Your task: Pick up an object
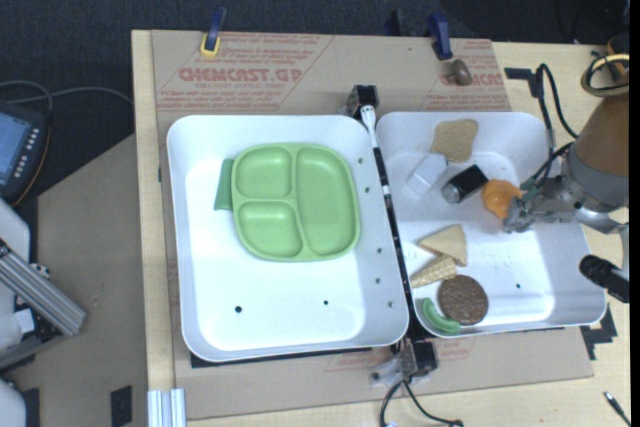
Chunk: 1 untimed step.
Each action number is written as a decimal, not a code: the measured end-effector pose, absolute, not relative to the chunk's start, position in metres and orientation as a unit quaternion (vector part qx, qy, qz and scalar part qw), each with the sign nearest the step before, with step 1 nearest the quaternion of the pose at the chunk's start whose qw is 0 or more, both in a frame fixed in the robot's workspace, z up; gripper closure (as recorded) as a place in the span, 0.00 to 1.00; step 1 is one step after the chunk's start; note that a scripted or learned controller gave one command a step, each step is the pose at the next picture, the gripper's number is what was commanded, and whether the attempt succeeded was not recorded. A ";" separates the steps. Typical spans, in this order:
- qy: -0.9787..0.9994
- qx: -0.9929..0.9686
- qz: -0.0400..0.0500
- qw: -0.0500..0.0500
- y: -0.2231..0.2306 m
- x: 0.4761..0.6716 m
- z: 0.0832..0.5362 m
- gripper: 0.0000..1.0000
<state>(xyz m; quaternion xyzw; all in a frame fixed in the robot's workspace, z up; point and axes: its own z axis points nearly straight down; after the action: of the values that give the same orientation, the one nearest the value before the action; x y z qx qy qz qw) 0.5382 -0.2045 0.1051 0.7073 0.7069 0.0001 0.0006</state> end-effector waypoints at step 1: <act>0.707 0.707 0.001 0.004 -0.205 0.536 0.169 1.00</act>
<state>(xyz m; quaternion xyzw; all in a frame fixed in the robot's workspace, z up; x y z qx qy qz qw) 0.5362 -0.2049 0.1688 0.7070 0.7072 0.0013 0.0036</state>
